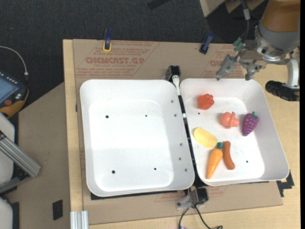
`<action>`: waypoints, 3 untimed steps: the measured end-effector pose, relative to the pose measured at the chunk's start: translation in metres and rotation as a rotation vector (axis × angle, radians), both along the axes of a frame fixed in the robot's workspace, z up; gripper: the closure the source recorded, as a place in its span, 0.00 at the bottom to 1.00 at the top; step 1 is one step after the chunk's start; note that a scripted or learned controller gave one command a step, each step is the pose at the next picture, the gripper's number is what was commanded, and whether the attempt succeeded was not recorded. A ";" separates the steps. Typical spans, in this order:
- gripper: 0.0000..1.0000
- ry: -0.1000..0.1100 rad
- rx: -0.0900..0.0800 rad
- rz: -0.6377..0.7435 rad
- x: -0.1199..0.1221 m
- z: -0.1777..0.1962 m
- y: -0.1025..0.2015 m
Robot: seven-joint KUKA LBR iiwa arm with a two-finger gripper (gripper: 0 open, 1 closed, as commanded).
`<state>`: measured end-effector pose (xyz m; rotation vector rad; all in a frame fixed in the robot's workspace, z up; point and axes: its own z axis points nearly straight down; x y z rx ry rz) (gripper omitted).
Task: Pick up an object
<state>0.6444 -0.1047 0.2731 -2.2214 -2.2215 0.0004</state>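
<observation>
My gripper hovers above the far edge of the right bin, open, with nothing between its fingers. Below it in that bin lie a red pepper, a pink piece of toy food and a purple bunch of grapes. Nearer the front are a yellow lemon-like piece, an orange carrot with a green top and a brown-red sausage. The carrot and sausage lie side by side, touching.
The left bin lies beside the right one on a brown cardboard sheet. Blue clamps hold the sheet at its far edge. A black rod runs between the bins.
</observation>
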 end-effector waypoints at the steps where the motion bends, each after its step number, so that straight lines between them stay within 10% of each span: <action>1: 0.00 0.008 0.002 -0.002 -0.023 -0.100 -0.008; 2: 0.00 0.009 0.004 -0.001 -0.125 -0.088 0.027; 3: 0.00 0.006 0.004 0.004 -0.159 -0.089 0.084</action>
